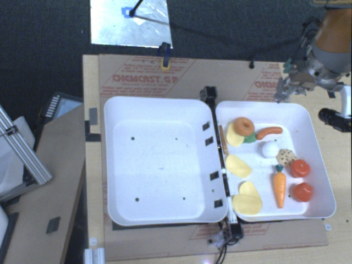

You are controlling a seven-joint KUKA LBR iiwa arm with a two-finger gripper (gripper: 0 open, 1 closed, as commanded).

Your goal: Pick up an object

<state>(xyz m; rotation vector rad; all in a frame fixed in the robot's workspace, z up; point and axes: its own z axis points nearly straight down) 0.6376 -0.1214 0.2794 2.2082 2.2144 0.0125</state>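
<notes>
The right bin [313, 131] holds several toy foods. A brown donut [243, 126] lies near its far left, with a red sausage [268, 131] beside it. A white ball [270, 149] and a speckled cookie [285, 157] sit in the middle. An orange carrot [279, 187] and two red tomatoes [300, 168] [302, 191] lie toward the front right. Yellow pieces [247, 199] line the bin's left side. My gripper [281, 92] hangs over the cardboard just beyond the right bin's far rim, apart from all the objects.
The left bin [115, 147] stands next to the right one, joined by a black divider [217, 147]. Both rest on a cardboard sheet [143, 76]. A shiny metal plate [129, 15] lies at the back. A grey rail [22, 158] juts in at the left.
</notes>
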